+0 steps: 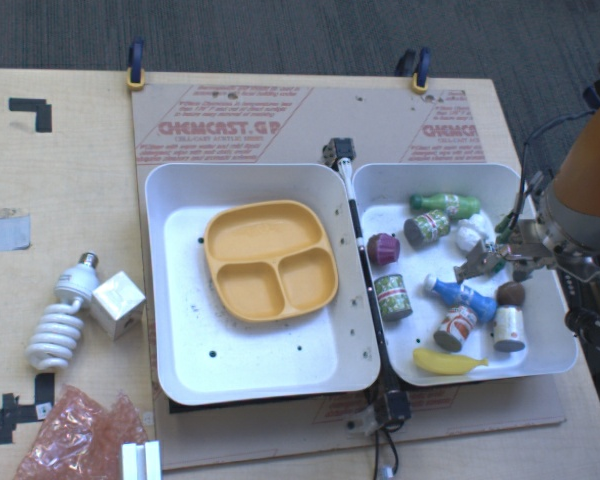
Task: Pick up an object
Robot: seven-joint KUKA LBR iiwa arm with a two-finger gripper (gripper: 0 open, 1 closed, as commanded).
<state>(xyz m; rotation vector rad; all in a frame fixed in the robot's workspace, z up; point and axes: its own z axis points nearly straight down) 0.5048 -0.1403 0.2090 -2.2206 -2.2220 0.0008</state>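
The right bin (540,353) holds several small items. Among them are a green bottle (445,205), a small can (427,228), a white lump (473,234), a purple object (384,248) and a green can (391,297). There are also a blue bottle (462,296), a red-and-white can (457,326), a banana (450,362) and a brown-capped bottle (509,326). My gripper (486,259) reaches in from the right edge, low over the bin. It sits just above the blue bottle and below the white lump. I see nothing held in it.
The left bin (180,368) contains a yellow divided tray (270,260). On the bench to the left lie a spiral light bulb (62,313), a white cube (118,301) and a red mesh bag (75,438). Blue clamps (136,65) hold the board's far edge.
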